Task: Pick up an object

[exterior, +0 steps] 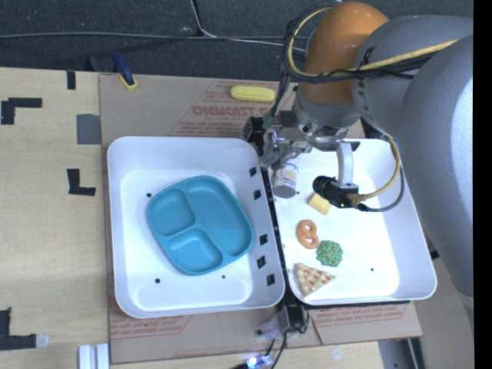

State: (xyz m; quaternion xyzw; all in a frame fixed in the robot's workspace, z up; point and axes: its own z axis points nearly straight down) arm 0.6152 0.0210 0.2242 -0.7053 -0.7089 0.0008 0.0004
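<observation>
White small cup in right bin, long axis upright — tilted slightly, under gripper — grip state unclear.

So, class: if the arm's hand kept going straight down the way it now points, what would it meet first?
Most likely the small pale cup standing near the right bin's left wall, directly under the hand. Depth is hard to judge from this slanted view, so it might land on the bin floor just beside it.
</observation>
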